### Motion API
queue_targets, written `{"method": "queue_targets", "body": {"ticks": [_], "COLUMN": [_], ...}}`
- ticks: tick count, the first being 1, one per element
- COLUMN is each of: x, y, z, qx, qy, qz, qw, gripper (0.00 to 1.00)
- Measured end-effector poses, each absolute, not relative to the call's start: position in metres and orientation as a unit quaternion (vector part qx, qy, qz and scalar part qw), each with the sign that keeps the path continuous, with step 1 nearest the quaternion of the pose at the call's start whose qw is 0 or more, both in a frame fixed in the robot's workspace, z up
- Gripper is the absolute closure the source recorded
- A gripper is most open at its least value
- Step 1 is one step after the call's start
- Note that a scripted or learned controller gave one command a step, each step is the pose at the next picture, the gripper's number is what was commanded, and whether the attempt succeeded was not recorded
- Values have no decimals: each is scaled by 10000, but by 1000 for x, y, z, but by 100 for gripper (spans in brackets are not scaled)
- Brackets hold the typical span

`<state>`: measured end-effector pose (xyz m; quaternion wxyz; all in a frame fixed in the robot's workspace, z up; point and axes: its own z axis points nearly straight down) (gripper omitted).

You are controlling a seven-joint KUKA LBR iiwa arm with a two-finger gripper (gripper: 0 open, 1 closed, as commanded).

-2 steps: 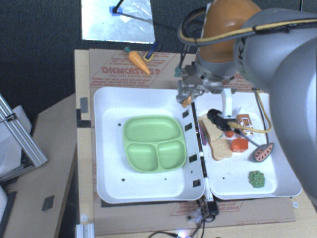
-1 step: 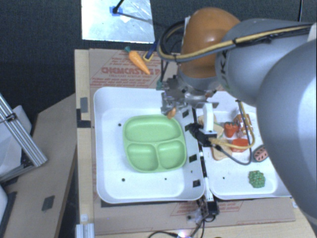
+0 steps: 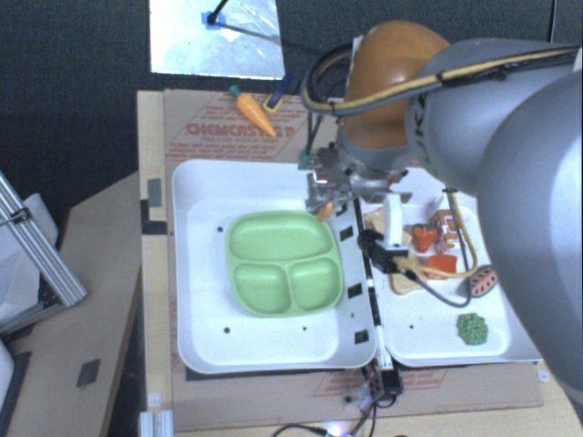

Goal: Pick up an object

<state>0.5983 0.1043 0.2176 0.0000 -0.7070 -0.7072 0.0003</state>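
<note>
My gripper hangs over the back right corner of the left bin, close to the divider between the two bins. A small tan-orange piece shows just under it, at the far edge of the green divided plate; whether the gripper holds it is unclear. Several toy foods lie in the right bin: a white piece, a red piece, an orange-red piece, a spotted red piece and a green broccoli.
The grey arm with its orange band covers the back and right of the right bin. An orange toy carrot lies on the cardboard behind the bins. A shiny sheet sits further back.
</note>
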Motion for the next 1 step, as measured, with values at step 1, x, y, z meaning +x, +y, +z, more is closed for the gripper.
{"method": "queue_targets", "body": {"ticks": [1], "x": [607], "y": [108], "z": [235], "qx": [-7057], "qy": [-7085], "qz": [-13], "qw": [-5], "gripper": [100]}}
